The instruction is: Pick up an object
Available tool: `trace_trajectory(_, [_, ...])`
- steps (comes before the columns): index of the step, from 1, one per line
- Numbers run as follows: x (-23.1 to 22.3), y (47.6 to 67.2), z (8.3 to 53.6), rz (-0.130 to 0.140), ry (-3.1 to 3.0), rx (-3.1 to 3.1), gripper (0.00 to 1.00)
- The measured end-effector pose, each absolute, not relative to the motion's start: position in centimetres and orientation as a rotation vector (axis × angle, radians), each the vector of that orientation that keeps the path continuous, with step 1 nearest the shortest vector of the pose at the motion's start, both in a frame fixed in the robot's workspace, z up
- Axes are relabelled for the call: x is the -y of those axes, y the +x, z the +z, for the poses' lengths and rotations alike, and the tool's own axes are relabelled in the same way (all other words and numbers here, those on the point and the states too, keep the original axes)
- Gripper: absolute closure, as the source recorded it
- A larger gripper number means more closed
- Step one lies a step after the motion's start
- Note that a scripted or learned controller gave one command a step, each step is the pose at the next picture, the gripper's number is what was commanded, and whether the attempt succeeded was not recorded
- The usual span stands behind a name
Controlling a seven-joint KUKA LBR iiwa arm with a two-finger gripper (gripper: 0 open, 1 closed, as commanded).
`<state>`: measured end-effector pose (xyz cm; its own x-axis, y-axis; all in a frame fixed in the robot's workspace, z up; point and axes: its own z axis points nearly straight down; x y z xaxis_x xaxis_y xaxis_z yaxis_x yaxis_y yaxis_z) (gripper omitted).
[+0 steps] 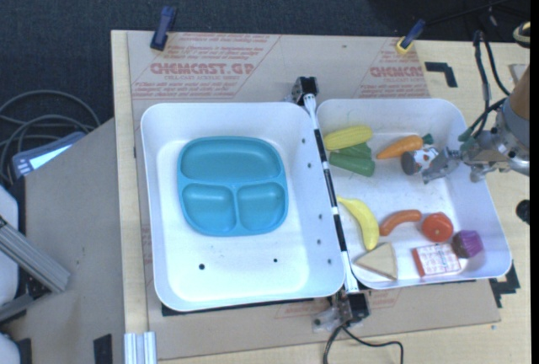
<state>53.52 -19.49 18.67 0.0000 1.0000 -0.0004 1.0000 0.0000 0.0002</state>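
The right bin (480, 211) holds several toy foods. A yellow corn cob (348, 136) lies over a green piece (354, 161) at the bin's left side. An orange carrot (399, 147) and a small grey and white toy (417, 160) sit beside them. A banana (364, 222), a red sausage (400, 221), a tomato (436, 227), a purple piece (467, 243), a red and white box (436, 259) and a sandwich wedge (379, 263) fill the near half. My gripper (442, 166) reaches in from the right, low over the bin, with its tip just beside the grey and white toy.
The left bin (160, 185) holds a blue divided plate (233, 185). A ridge with clamps (324, 177) separates the two bins. Cables (487, 76) hang near the arm at the far right. Cardboard (202, 63) lies under both bins.
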Motion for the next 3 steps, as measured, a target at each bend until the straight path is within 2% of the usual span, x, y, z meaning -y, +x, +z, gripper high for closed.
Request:
trace_trajectory(1, [19.4,60.8,9.3,0.000,2.219,-2.221,0.00])
trace_trajectory(2, [19.4,60.8,10.3,0.001,2.217,-2.220,1.00])
trace_trajectory(3, [19.4,60.8,10.3,0.001,2.218,-2.220,0.00])
